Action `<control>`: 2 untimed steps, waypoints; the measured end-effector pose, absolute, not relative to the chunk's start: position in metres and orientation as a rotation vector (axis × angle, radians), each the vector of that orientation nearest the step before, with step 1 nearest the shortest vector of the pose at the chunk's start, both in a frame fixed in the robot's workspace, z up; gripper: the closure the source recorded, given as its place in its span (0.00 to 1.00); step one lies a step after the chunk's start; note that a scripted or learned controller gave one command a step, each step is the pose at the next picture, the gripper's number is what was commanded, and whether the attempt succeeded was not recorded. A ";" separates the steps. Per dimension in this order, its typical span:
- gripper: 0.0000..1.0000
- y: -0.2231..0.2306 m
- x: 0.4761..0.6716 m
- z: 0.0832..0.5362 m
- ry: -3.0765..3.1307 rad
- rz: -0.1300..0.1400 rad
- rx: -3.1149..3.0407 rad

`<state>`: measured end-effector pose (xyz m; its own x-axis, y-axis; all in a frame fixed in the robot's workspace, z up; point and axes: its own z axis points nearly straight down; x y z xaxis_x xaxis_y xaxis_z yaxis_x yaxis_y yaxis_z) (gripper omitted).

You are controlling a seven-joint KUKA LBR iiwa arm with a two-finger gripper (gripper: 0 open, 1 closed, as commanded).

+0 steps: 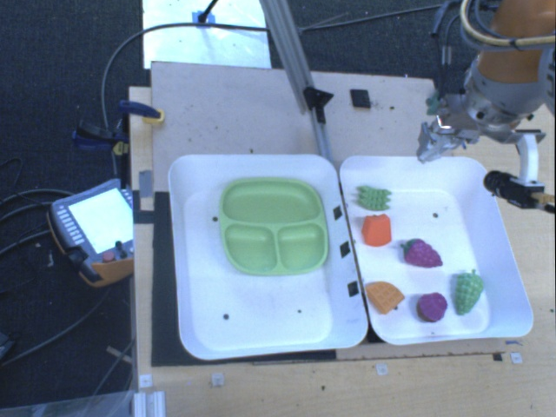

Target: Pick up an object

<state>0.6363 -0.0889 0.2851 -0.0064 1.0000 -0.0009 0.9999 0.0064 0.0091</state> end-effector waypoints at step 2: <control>1.00 0.019 0.621 0.279 2.234 0.003 2.210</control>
